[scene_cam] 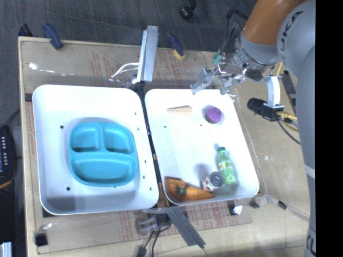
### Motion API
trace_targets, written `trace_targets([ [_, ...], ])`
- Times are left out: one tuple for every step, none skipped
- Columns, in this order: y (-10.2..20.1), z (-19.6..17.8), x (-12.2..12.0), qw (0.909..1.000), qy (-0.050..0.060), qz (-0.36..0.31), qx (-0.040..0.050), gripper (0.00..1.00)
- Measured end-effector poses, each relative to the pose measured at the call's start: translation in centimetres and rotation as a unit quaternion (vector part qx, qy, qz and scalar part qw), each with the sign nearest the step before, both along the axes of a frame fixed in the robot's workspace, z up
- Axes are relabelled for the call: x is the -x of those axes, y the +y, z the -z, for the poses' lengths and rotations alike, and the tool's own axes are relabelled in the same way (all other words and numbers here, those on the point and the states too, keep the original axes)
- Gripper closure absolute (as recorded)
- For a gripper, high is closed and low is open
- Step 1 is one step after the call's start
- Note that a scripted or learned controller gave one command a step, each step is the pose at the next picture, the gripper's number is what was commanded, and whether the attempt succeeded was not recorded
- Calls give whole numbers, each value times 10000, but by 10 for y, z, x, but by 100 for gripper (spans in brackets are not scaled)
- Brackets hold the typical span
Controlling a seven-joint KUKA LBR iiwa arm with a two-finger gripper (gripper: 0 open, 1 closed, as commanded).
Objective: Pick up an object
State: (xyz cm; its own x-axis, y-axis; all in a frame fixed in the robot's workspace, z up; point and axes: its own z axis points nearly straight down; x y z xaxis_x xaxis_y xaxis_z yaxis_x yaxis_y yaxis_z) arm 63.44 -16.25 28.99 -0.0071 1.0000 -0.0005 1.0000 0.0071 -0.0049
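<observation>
Two white bins sit side by side on the bench; the left bin has a blue divided tray taking up most of its floor, leaving just a strip of bare white around the walls; the right bin is way roomier, with a big bare patch through the middle and left side; its stuff hugs the edges; a purple ball-ish thing and a pale tan stick-shaped piece lie near the far wall, a bit apart from each other; a green bottle lies along the right wall, touching or nearly touching a small can at its lower end; an orange carrot is tucked against the near wall with a brownish piece just beside it in the near-left corner.

The gripper hangs over the far rim of the right bin, a little up and left of the purple thing, not touching it; its fingers look spread apart with nothing between them, so it's empty-handed; plenty of bare bin floor lies just below it.
</observation>
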Motion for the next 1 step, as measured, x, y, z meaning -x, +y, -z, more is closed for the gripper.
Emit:
trace_targets([
  [-32, 114, 98, 10000, 1, 3, -4, 0],
])
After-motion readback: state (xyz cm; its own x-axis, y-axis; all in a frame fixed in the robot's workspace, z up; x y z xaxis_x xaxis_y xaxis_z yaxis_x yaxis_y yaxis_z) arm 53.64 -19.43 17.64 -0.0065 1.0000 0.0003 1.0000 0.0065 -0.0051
